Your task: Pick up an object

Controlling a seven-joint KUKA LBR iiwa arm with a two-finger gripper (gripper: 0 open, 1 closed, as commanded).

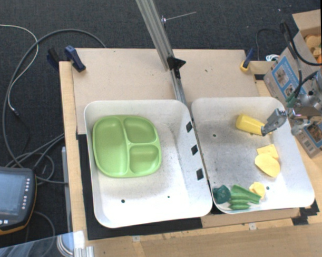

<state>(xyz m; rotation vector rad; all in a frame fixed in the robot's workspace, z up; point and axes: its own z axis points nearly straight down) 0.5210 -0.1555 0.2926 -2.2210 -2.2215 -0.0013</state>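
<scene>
Yellow block (249,124) lies touching the gripper (272,122) (whether clenched or released, I cannot tell); a glancing contact could shove it across the right bin (225,149).

A robotics lab: a plywood bench (127,74) with clamps (74,57), trailing cables (23,104) and a teach pendant (13,196) on dark carpet.

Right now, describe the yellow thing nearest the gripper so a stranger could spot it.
Look in the right bin, up in its far right corner beside the gripper. The yellow block lies there, chunky and darker than the flat pale yellow pieces nearer the camera.
</scene>
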